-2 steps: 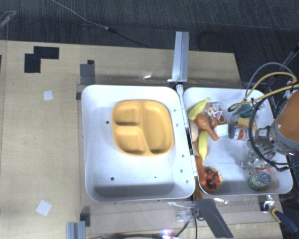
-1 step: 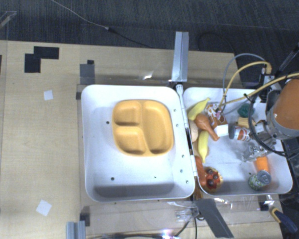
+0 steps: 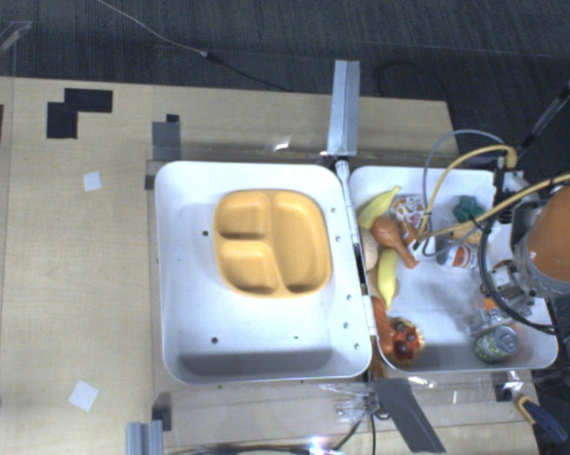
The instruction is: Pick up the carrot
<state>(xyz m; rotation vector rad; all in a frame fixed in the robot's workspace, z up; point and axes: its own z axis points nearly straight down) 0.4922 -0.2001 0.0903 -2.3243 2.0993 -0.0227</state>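
Carrot [image 3: 395, 237] was our best guess for the orange-brown, pointy thing in the right bin [image 3: 541, 356] — it lay at a slant between the two bananas [image 3: 386, 278], touching them or very nearly, close to the wall by the left bin [image 3: 185, 282]. We were not sure, since it was small and a bit blurry. A small orange bit [image 3: 490, 302] also showed beside the arm [image 3: 555, 245], and we could not tell what that was.

We thought the carrot would be light and stiff, like a toy, with a smooth skin that could slip. Its fat end looked like the best place to hold, across the middle of the thick part, away from the thin tip. The bananas sat so close that a grab might bump them.

The claw [image 3: 494, 337] hung low at the near right corner of that bin, well apart from the carrot. We could not tell if it was wide or narrow, and we saw nothing held in it.

A little can [image 3: 463, 254] had a white and orange label — too small for us to read. We found no other words.
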